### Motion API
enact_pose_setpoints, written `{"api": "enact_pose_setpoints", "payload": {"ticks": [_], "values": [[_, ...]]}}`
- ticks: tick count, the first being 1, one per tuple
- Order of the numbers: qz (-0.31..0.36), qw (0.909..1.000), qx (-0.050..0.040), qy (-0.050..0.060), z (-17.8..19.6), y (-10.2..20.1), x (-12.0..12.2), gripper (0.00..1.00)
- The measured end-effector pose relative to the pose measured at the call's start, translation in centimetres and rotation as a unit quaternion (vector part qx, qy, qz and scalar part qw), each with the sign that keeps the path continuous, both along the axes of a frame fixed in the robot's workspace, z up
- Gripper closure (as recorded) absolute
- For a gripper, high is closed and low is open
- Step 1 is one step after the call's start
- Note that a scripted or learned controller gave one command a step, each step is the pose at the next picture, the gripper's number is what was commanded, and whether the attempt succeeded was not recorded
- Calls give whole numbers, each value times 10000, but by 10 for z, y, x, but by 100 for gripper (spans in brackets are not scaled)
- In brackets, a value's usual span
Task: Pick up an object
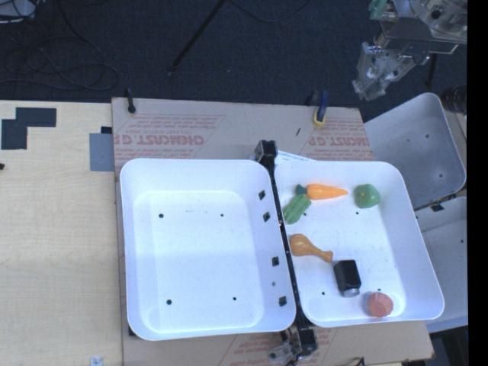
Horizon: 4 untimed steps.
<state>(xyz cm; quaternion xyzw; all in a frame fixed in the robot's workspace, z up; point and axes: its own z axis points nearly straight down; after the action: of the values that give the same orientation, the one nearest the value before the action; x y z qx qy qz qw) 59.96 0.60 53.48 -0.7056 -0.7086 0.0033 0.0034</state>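
A brown cardboard sheet [229, 132] with red printing lies on the pale wooden counter [53, 242], under both bins. Dark cables [69, 36] run over the dark floor behind. A blue-and-yellow clamp [321, 110] sits at the sheet's far edge (a black one [130, 102] at its left corner).

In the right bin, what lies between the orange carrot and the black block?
In the camera view, the tan drumstick-shaped toy lies between the carrot and the black block, slightly left of a straight line; white bin floor fills the rest.

Orange carrot [328, 192], green pepper [367, 196], black block [348, 277]
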Motion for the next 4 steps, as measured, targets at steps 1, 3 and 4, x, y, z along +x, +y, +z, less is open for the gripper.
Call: {"api": "enact_pose_setpoints", "payload": {"ticks": [1, 3, 4], "values": [[2, 10000, -3, -11, 0, 42, 5, 100], [3, 10000, -11, -11, -1, 136, 13, 100], [-3, 10000, -12, -10, 0, 172, 8, 100]]}}
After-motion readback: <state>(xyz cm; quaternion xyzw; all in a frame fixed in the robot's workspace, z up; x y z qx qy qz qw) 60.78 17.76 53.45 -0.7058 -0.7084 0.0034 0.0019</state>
